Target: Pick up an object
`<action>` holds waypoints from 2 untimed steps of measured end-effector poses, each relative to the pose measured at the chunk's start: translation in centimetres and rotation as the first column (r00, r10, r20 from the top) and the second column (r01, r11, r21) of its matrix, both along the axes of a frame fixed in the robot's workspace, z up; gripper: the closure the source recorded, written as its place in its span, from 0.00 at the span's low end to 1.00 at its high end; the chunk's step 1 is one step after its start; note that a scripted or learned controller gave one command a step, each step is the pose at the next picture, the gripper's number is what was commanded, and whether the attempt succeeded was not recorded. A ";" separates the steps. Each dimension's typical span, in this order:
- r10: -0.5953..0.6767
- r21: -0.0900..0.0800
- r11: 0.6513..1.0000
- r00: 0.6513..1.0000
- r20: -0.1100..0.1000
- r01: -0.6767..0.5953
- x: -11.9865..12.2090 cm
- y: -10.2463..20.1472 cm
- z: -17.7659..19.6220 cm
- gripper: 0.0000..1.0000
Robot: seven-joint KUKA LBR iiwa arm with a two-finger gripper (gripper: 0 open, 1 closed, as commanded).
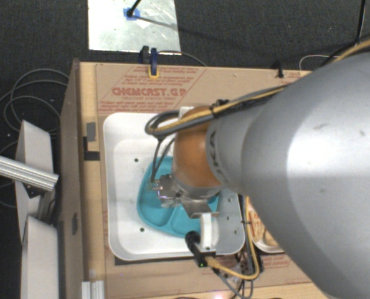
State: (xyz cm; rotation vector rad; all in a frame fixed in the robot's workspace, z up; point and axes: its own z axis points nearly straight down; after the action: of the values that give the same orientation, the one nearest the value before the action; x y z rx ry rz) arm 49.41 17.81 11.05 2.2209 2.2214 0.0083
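The grey arm with its orange band (191, 157) reaches from the right, low over the left shallow white bin (126, 179). A flat teal plastic object (151, 198) lies in that bin's near right part, partly under the end effector (166, 192), whose opening I cannot tell.

A dish (149, 198) lies in the left bin (126, 167), under the arm (284, 167).
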 end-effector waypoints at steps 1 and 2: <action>0.000 -0.002 1.000 1.000 0.016 0.000 9.8 -3.8 14.9 1.00; 0.009 -0.001 1.000 1.000 -0.002 -0.009 12.4 3.4 11.0 1.00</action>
State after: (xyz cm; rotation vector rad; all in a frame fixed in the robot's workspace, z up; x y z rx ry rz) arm 61.82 21.18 22.10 2.2116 2.2317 0.0051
